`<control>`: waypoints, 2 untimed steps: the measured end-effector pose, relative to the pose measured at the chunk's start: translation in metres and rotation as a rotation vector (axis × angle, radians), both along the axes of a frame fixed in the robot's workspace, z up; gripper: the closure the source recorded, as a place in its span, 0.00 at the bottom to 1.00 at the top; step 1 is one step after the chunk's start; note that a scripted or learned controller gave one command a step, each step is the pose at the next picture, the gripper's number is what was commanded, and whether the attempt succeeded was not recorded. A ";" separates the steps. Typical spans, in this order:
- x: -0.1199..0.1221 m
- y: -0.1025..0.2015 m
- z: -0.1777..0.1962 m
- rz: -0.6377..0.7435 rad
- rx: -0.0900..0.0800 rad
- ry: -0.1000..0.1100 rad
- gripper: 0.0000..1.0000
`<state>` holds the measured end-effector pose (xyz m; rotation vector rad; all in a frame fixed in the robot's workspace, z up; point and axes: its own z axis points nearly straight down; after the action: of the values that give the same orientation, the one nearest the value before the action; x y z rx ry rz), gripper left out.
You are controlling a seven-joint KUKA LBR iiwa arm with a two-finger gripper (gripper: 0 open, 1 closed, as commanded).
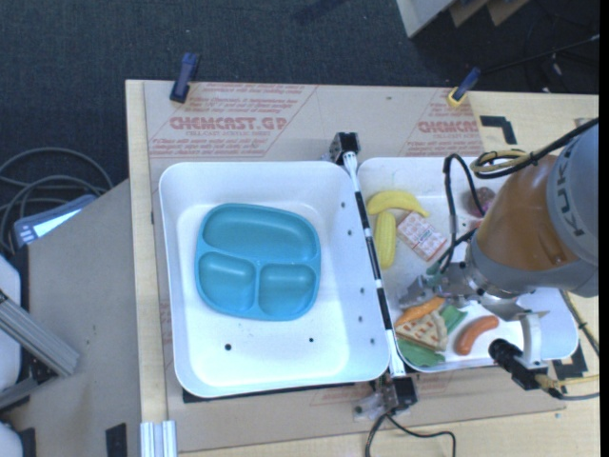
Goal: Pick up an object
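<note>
The grey arm (533, 227) w/ its orange band comes in over the right edge of the surface (143, 255) and hangs low over the right bin (381, 174), covering most of that bin's far-right part. The tool (433, 288) sits at the arm's lower end, just above the food pile near the bin's front; can't tell its state, too much is hidden by the wrist. Nothing visibly clamped in it.

In the right bin: a yellow banana (385, 219) lies along the left wall, toward the back. Just beside it, a small pinkish packet (422, 236). Toward the front edge, an orange carrot (421, 307) lies right under the tool, w/ a sandwich wedge (424, 331) next to it and a green piece (417, 352) at the very front. A red-orange sausage (476, 333) lies a bit right of those, near the front-right corner.

The left bin (176, 255) holds a blue divided tray (257, 260), three compartments, about mid-bin, flat. Black clamps (344, 145) join the two bins at the back and front. Two clips (184, 76) pin the cardboard sheet at the surface's back edge.
</note>
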<state>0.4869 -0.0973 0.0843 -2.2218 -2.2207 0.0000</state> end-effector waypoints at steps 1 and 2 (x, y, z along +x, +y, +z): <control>0.006 0.002 0.000 0.000 0.000 -0.001 0.00; -0.006 0.004 0.000 0.000 0.001 0.002 0.00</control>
<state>0.4810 -0.0936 0.0843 -2.2203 -2.2190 0.0009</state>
